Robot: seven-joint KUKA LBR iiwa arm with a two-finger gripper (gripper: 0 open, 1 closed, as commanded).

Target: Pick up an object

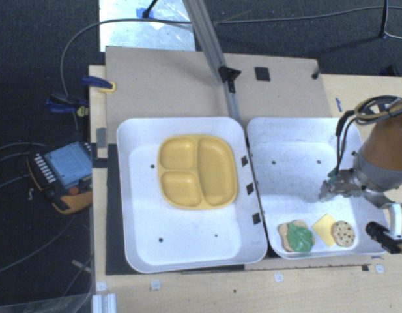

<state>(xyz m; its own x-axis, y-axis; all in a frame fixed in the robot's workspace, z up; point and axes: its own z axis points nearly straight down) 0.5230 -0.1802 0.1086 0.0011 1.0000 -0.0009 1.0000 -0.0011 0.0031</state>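
Three toy foods lie along the front edge of the right bin: a tan piece topped with green, a yellow cheese wedge and a round cookie. My gripper hangs over the right side of that bin, just behind the cheese wedge and apart from it. Above it rises the orange wrist band of the arm. Nothing shows held at the gripper.
The left bin holds a yellow divided plate. A slanted metal pole runs down to the seam between the bins. Cables and a blue device sit on the floor at left.
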